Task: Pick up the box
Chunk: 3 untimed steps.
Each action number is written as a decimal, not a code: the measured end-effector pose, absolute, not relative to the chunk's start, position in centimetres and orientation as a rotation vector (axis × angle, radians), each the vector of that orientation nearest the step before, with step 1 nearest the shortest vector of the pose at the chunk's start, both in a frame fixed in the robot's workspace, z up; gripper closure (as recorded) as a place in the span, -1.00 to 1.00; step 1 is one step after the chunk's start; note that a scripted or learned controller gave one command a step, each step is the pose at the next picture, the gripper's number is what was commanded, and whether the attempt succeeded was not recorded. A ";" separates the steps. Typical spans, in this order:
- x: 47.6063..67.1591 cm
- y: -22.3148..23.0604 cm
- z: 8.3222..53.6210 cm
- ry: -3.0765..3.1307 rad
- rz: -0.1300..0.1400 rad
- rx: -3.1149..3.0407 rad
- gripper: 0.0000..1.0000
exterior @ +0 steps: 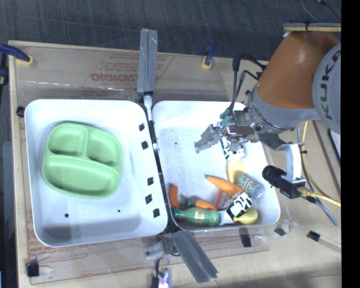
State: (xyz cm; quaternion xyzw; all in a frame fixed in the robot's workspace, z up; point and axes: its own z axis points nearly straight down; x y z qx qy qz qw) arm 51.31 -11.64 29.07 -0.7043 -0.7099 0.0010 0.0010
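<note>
A small black-and-white patterned box (pixel 240 204) lies tilted at the front right of the right bin (pixel 186 125), between a carrot and a banana. A second black-and-white patterned piece (pixel 234 152) sits just under the wrist, partly hidden by it. My gripper (pixel 209 138) hangs over the middle of the right bin and points left. Its fingers are spread and there is nothing between them. It stands well behind and to the left of the box at the front.
An orange carrot (pixel 223 184), a can (pixel 250 185), a green bottle (pixel 198 216), a banana (pixel 247 218) and a smaller carrot (pixel 173 194) crowd the front of the right bin. The left bin (pixel 36 221) holds a green divided plate (pixel 83 159).
</note>
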 end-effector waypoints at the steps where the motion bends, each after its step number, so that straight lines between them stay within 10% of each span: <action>1: 48.0 -11.0 20.6 -2.114 0.007 -2.317 -1.00; 2: 47.7 -11.7 9.2 -2.093 0.008 -2.350 -1.00; 3: 47.8 -11.4 10.1 -2.102 0.004 -2.339 1.00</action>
